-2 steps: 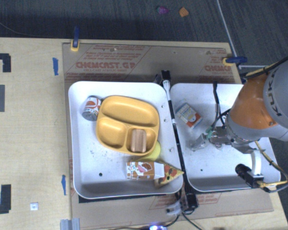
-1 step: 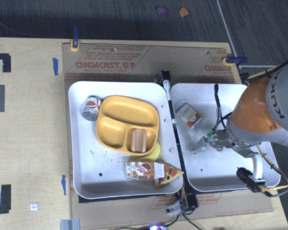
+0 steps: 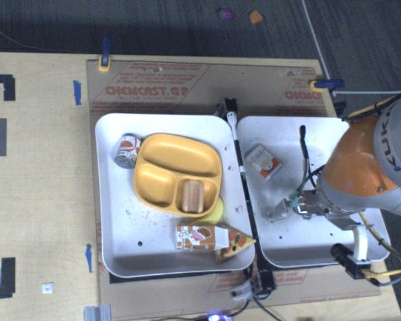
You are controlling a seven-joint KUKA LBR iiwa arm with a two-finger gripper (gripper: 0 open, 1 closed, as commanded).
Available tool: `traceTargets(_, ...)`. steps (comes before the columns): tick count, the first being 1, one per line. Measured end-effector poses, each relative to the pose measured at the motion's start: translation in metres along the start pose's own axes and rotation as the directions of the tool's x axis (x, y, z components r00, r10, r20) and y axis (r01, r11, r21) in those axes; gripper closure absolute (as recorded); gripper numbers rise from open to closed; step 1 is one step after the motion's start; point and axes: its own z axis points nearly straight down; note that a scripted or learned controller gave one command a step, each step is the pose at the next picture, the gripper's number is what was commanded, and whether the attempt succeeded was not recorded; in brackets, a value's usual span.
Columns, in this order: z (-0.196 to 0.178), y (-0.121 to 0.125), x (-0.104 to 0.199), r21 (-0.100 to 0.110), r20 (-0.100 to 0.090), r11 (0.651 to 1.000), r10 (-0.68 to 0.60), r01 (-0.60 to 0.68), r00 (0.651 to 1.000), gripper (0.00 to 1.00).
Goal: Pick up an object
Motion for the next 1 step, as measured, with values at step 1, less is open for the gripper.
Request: traceTargets(1, 0.0012, 0.0453, -0.0044, 0.007, -0.001, 1.000, 0.001, -0.001, 1.000, 0.00)
